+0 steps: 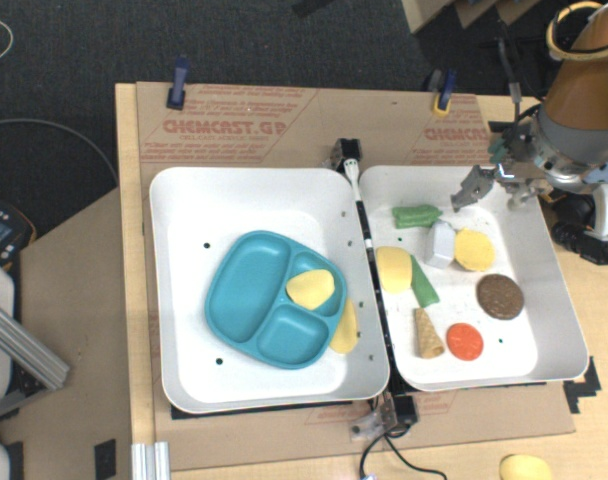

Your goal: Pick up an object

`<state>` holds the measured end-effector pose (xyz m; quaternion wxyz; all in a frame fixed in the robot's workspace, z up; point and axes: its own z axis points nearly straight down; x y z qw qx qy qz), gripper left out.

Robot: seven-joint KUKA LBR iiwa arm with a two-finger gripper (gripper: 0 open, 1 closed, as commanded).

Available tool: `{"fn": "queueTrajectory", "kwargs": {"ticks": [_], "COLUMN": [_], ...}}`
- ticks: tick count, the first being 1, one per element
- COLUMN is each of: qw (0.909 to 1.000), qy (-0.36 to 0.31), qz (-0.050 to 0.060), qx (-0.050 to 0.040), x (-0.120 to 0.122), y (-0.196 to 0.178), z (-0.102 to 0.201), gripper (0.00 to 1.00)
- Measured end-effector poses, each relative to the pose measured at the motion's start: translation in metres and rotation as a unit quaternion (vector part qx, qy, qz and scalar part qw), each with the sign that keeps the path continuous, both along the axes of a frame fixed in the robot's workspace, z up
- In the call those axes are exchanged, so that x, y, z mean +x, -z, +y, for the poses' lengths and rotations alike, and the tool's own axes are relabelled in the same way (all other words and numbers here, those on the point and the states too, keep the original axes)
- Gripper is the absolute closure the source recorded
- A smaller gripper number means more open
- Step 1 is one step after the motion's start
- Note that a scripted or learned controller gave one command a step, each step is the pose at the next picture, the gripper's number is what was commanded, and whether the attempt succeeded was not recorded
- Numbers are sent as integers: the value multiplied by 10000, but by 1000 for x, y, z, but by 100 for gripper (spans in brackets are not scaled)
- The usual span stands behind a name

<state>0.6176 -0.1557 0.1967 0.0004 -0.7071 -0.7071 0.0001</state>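
My gripper (pixel 494 188) hangs over the far side of the right bin (pixel 554 353), its two fingers spread apart with nothing between them, so it is open. Just below it lie a green block (pixel 416 216), a pale grey piece (pixel 442 245) and a round yellow piece (pixel 474 250). Nearer the front sit a brown disc (pixel 500 296), an orange-red ball (pixel 465 341) and a tan cone (pixel 427 333). A yellow piece (pixel 393 268) and a green wedge (pixel 423 284) rest by the bin's left wall.
The left bin (pixel 179 368) holds a teal divided plate (pixel 254 298) with a yellow lump (pixel 310 288) on it and a yellow strip (pixel 345 330) at its right edge. A black divider clip (pixel 346 153) sits between the bins. Another yellow object (pixel 524 467) lies off the bench, front right.
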Motion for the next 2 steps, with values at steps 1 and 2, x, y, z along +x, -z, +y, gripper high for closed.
{"fn": "queueTrajectory", "kwargs": {"ticks": [1,2], "qw": [10000,10000], "qy": [-2,-5], "qz": [12,-13], "qx": [13,0], "x": [-63,-60], "y": [-32,-41], "z": [31,30], "gripper": [0,100]}}
